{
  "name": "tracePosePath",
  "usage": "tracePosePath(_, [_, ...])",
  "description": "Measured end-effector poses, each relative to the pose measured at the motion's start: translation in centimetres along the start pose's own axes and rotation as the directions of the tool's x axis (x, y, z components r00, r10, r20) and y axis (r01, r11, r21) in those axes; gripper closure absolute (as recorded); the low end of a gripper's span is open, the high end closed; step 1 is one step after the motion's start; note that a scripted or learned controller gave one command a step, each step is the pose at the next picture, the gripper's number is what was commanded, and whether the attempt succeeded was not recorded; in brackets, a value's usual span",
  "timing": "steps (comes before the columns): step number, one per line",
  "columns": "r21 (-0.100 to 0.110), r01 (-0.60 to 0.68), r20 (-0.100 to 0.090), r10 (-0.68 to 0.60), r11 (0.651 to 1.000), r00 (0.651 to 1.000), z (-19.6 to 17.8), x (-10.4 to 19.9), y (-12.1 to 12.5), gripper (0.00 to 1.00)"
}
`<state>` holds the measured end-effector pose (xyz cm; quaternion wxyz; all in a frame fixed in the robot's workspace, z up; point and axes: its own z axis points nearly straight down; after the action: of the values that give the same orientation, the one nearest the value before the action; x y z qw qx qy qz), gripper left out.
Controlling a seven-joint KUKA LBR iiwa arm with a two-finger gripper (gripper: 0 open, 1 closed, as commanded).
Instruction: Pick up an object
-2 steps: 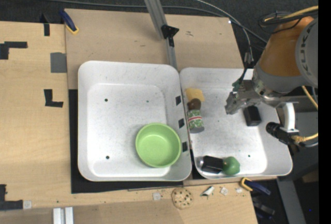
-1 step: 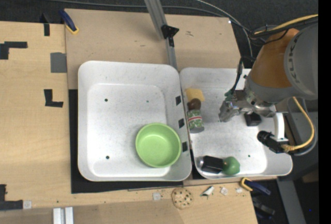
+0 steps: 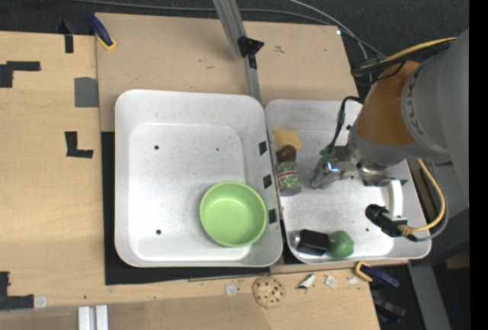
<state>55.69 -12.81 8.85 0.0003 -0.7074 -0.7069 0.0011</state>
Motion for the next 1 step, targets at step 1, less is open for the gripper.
tracePosePath(1, [0.004,0.000,-0.003,0.000,1.000,1.000,-1.16,0.10,-0.05,1.00])
